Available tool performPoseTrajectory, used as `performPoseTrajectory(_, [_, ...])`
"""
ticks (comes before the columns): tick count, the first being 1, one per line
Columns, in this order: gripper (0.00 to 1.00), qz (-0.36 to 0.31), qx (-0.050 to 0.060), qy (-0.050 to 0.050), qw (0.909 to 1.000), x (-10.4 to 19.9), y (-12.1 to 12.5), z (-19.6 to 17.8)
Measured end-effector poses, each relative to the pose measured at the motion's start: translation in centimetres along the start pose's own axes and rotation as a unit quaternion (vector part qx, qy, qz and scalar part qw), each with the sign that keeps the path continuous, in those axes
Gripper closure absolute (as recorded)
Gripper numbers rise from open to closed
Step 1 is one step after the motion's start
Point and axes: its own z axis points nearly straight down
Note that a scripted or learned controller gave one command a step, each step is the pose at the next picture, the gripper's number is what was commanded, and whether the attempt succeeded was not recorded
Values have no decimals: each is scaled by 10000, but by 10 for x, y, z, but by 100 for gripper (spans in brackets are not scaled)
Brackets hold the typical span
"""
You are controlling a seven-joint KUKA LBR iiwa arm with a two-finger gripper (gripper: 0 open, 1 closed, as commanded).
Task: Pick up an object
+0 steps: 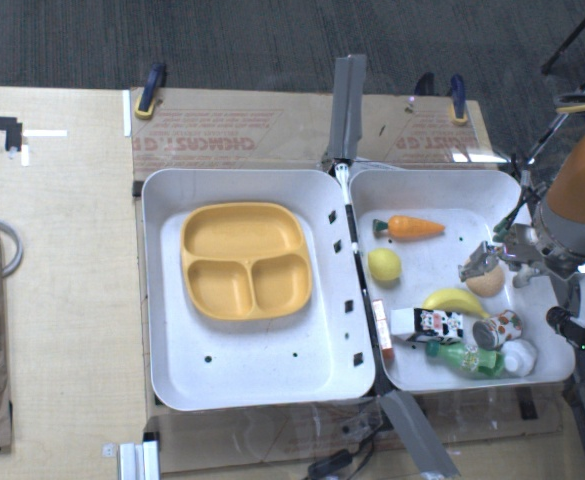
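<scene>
The right bin (427, 190) holds several objects. An orange carrot (414, 228) lies near its back, with a yellow lemon (384, 265) in front of it. A banana (452, 302) curves across the middle. My gripper (482, 262) hangs low at the bin's right side, directly over the back edge of a round beige object (487, 285) and close to it or touching it. The view is too small to show any object gripped. The grey arm with its orange band (580, 186) comes in from the right.
A black-and-white carton (436, 322), a green bottle (469, 359), a small can (494, 330) and a white lump (520, 358) crowd the right bin's front. A yellow divided plate (245, 260) sits in the left bin (172, 373). Blue clamps (153, 88) hold cardboard behind.
</scene>
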Motion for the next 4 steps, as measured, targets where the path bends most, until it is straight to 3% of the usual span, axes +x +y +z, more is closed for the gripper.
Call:
performPoseTrajectory(1, [100,25,-5,-2,10000,-2,0,-9])
performPoseTrajectory(2, [100,2467,5,5,9691,50,-57,12])
performPoseTrajectory(3, [100,1541,-7,-2,9881,90,-25,-33])
performPoseTrajectory(4, [100,2047,2,-4,9788,89,-39,5])
